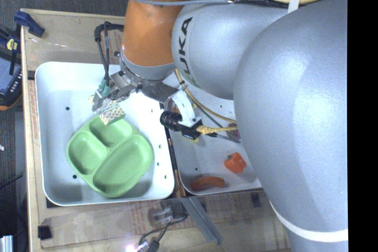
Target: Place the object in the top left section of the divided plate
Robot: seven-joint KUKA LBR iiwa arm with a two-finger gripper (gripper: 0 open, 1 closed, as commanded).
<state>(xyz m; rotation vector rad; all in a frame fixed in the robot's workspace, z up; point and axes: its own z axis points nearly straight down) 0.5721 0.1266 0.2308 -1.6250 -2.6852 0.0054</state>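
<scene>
Patterned small object (112, 112), yellowish-white with a checkered look, right at the tip of the gripper (106, 96) and just over the upper rim of the divided plate (72, 150). Whether touching the rim or hanging slightly above it: impossible to judge from this angle. Not down on the floor of any compartment.

Gripper: low over the left bin (53, 97), close beside the plate's upper edge, partly hidden under the wrist. Open or closed: cannot tell, and so no way to say whether actually gripping the object.

Plate: light green, three compartments, two smaller ones toward the upper left and one larger toward the lower right. Resting flat in the lower middle of the left bin, turned at an angle to the bin walls.

Arm (266, 68): grey, bulky, reaching in from the right and covering much of the right bin (201, 156), with the orange band (150, 20) directly above the gripper. Yellow and black cables (204, 127) trailing from the wrist across the divide between the bins.

In the right bin: a small orange-red item (235, 162) and, just below it and to the left, a longer reddish item (207, 183), near each other but apart.
</scene>
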